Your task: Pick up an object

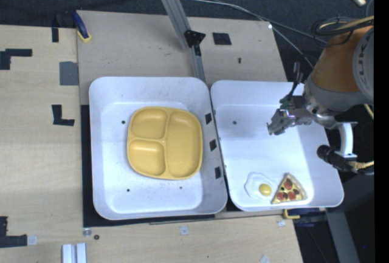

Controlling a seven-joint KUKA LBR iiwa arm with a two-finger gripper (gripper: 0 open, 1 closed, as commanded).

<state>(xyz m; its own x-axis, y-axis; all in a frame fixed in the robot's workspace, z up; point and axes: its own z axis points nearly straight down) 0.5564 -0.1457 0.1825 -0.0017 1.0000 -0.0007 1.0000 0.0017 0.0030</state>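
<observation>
Take the right bin [240, 95] as your reference for every position below. The gripper [277, 126] is above the floor of this bin, in its upper half, toward the far right side. The grey arm [340, 82] with its orange band enters over the bin's right rim. You cannot tell from this view whether the fingers are spread or closed; they appear as a small dark cluster, and no object is visible between them.

Locate the candidate objects at the near edge of the right bin. A toy fried egg [260, 187], white with a yellow yolk, lies flat on the bin floor near the front rim. A toy pizza slice [289, 189] lies just beside it on the right; whether the two touch is unclear. Both objects are well apart from the gripper, toward the front of the bin.

The left bin [109, 98] adjoins the right bin along its left rim. A yellow divided plate [165, 143] with three compartments rests at the centre of that left bin.
</observation>
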